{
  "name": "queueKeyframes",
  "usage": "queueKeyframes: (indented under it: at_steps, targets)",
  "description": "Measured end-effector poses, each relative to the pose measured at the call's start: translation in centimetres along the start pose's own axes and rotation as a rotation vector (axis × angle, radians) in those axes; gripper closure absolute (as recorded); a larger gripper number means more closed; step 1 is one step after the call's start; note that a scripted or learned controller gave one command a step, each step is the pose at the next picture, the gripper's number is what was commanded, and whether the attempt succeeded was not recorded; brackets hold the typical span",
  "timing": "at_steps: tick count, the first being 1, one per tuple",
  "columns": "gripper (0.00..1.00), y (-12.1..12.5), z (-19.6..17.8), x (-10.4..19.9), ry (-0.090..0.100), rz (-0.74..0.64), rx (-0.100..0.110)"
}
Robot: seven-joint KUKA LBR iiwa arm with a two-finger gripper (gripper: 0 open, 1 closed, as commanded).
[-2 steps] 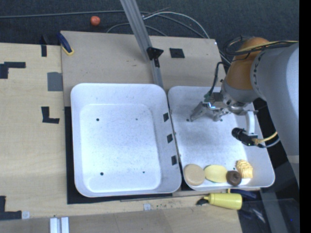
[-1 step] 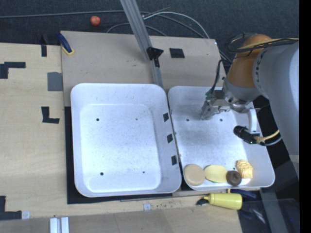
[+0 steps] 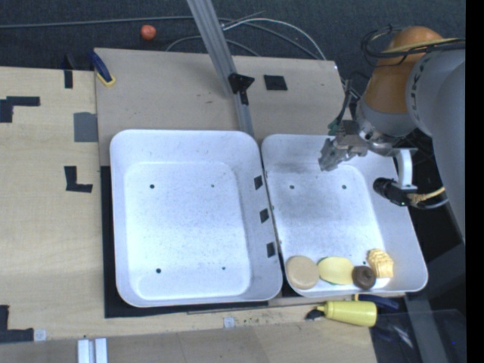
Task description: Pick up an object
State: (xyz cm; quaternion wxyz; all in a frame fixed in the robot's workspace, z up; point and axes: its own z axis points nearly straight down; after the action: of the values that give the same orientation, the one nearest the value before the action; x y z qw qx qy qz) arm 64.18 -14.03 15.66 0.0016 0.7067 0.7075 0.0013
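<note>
In the right bin [image 3: 325,203], several small objects lie along the near edge: a tan round disc [image 3: 302,272], a pale yellow oval piece [image 3: 334,270], a dark brown round piece [image 3: 364,277] and a yellow-orange ridged piece [image 3: 380,262]. My gripper [image 3: 333,157] hangs over the far part of the right bin, well away from those objects, with nothing seen between its fingers. The orange-banded wrist [image 3: 393,74] rises behind it at the upper right.
The left bin [image 3: 181,214] lies beside the right one. A yellow-handled tool [image 3: 349,312] rests on the bench just in front of the right bin. A grey metal pole [image 3: 215,44] slants down toward the bins' far edge. A small orange ball [image 3: 148,31] sits far back.
</note>
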Motion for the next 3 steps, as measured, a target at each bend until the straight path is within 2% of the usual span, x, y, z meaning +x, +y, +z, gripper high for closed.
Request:
queueKeyframes:
  at_steps: [1,2,3]
  targets:
    - [1.0,-0.1,-5.8,0.9,0.0,0.0,-0.001]
    - [1.0,-0.1,-7.4,0.9,0.001,0.001,0.003]
    - [1.0,-1.0,-7.4,7.1,0.002,-0.004,0.004]
